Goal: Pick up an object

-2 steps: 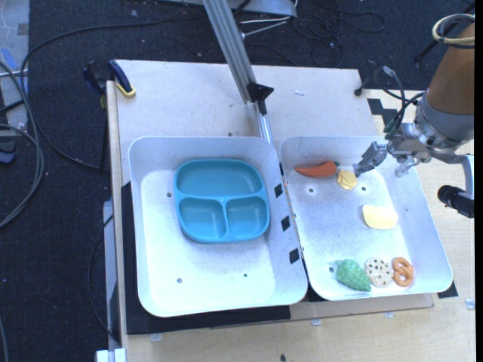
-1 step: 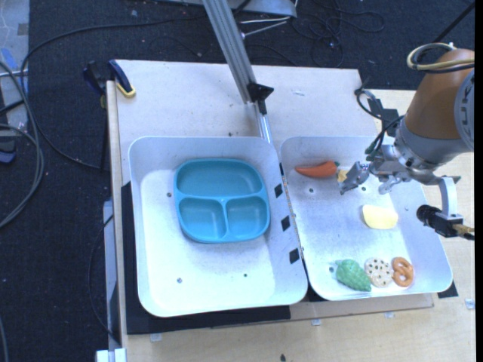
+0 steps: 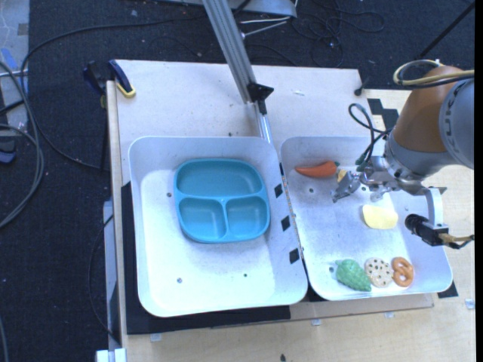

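The two white bins [image 3: 151, 202] look like smooth, faintly glossy plastic speckled with dark flecks, and the blue divided tray [image 3: 223, 200] is matt plastic. The worktop [image 3: 189, 96] is pale, dull board, scuffed and dusty. The arm's orange band [image 3: 419, 115] shines glossy above grey casing, and the slanted pole [image 3: 230, 40] is bare brushed metal.

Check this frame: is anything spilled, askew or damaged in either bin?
Nothing stands out. The blue divided plate lies flat in the left bin. In the right bin the carrot, yellow piece, green item, cookie and pretzel lie loose and intact. The gripper is beside the carrot.
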Robot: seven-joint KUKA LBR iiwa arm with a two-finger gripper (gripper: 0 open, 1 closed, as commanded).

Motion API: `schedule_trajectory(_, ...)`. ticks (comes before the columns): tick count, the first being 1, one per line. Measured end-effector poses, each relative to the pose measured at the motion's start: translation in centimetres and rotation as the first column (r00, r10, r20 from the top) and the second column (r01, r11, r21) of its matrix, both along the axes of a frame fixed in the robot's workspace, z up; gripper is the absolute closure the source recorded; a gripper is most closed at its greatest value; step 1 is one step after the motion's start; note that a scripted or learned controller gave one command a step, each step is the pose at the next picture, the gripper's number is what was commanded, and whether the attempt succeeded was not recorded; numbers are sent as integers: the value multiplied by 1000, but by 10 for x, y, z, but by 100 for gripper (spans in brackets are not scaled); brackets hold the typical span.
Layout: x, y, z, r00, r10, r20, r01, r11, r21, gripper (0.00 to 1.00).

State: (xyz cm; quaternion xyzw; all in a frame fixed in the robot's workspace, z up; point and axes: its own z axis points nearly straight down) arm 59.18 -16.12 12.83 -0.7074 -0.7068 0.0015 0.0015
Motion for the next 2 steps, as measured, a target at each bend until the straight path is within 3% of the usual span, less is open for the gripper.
schedule_trajectory(1, 2, 0, -35, 1000, 1, 10, -1, 1000, -2, 0)
schedule_trajectory(2, 2, 0, -24, 1000, 0, 10, 0, 1000, -3, 100)
